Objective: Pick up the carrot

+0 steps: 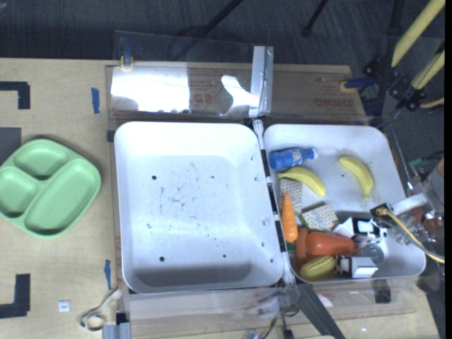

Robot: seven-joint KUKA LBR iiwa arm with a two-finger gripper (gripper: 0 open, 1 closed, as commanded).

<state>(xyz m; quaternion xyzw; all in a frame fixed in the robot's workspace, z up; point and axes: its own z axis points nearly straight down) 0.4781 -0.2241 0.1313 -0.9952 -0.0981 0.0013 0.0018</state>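
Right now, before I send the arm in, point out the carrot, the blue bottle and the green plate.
carrot (288, 219), camera view, middle of its orange body.
blue bottle (287, 158), camera view, middle of its blue body.
green plate (62, 191), camera view, floor of its large compartment.

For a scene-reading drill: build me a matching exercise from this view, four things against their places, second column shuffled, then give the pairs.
Things:
1. carrot
2. blue bottle
3. green divided plate
4. gripper

Places:
A. on the bench, left of both bins
B. right bin, near its bottom right corner
C. right bin, along its left wall
D. right bin, near its top left corner

Pairs: 1-C, 2-D, 3-A, 4-B
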